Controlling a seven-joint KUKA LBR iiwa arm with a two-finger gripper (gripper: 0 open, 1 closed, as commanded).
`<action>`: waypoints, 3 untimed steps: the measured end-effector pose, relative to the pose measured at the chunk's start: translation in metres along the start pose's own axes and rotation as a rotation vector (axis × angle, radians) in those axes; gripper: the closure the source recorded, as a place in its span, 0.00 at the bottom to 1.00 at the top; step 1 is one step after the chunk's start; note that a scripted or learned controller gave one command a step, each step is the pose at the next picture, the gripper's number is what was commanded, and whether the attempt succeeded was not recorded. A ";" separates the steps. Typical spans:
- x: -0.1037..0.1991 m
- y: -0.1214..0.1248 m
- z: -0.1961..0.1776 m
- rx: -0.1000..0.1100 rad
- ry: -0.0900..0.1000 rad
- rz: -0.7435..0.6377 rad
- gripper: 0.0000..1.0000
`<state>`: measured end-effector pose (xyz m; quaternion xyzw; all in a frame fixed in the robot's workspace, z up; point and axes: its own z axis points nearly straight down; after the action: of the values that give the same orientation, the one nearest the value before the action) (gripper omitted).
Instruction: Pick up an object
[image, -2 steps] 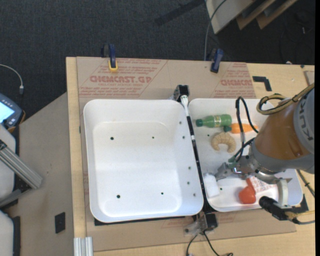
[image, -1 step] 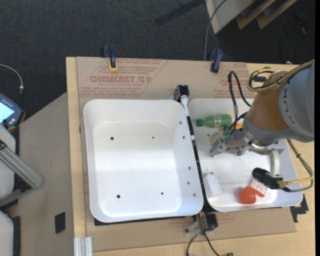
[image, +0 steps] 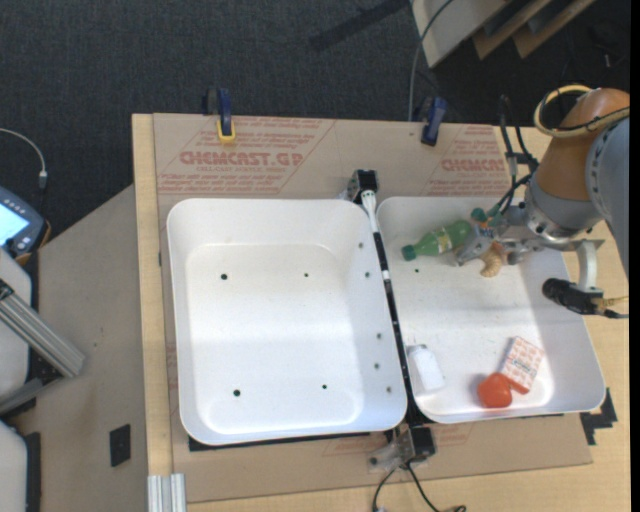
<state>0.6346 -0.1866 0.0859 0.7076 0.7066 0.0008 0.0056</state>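
Claw (image: 487, 252) is lowered into the right bin (image: 570, 400), just beside the green bottle (image: 438, 240); whether it is apart or together cannot be told. Nothing is seen lifted. Red ball (image: 495, 391) and small carton (image: 523, 362) are left untouched; pickup judged not yet done.

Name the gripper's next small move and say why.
Probably a short drop straight down. The gripper hangs over the right bin's far end with the green bottle just to its left and a tan piece under it; nothing looks gripped yet.
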 end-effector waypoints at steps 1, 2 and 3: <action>0.054 0.016 -0.009 0.026 -0.001 -0.007 0.00; 0.053 0.019 -0.022 0.013 0.004 -0.002 1.00; -0.002 -0.026 -0.078 0.007 0.003 0.004 1.00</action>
<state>0.6081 -0.1876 0.1637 0.7091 0.7051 -0.0005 0.0018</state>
